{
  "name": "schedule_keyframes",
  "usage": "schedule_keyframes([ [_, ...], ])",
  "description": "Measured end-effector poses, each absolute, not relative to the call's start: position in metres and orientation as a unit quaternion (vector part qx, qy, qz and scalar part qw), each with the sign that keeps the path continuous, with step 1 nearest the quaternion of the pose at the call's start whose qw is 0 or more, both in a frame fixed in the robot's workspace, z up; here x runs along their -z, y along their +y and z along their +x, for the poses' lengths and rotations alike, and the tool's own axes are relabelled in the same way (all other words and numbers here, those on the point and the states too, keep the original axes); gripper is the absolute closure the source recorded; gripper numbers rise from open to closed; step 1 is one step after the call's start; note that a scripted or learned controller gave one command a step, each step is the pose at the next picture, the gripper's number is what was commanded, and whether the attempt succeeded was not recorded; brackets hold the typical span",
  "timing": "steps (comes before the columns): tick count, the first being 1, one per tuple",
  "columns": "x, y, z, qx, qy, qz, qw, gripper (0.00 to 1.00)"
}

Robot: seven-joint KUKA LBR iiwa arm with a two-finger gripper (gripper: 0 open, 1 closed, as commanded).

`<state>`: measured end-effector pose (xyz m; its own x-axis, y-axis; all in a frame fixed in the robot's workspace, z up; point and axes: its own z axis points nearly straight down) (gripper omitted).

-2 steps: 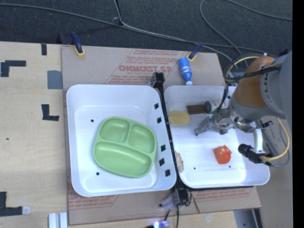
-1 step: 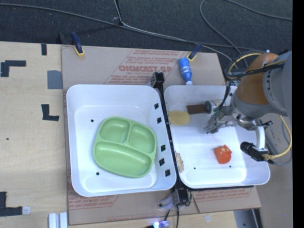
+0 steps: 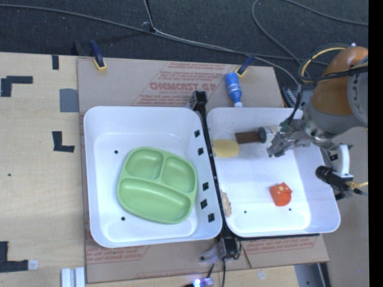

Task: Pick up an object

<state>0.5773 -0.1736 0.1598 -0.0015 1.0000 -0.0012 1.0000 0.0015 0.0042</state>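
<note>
Fingers [image 3: 276, 147] low in right bin [image 3: 323, 220], beside brown cylinder [image 3: 249, 137]; spread cannot be told.

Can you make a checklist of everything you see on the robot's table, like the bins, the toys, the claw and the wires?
Surface: cardboard sheet on a wooden bench, two white bins side by side.
Job's things: right bin holds a yellow piece, a brown cylinder and an orange-red piece.
Clutter: left bin holds a green divided plate; a blue-and-white bottle lies on the cardboard.
Grippers: gripper over the right bin, right of the cylinder; fingers too blurred to judge.
Cables: black cables cross the dark floor.
Surroundings: black tape marks on the bench.
</note>
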Motion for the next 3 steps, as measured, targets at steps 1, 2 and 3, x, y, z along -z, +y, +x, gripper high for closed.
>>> schedule_keyframes([
  [1, -0.205, -0.178, 0.574, -0.0007, 0.707, 0.707, 0.002, 1.00],
  [2, -0.268, -0.174, 0.575, -0.0013, 0.708, 0.706, 0.003, 1.00],
  [3, -0.265, -0.123, 0.587, 0.0000, 0.709, 0.705, 0.000, 1.00],
])
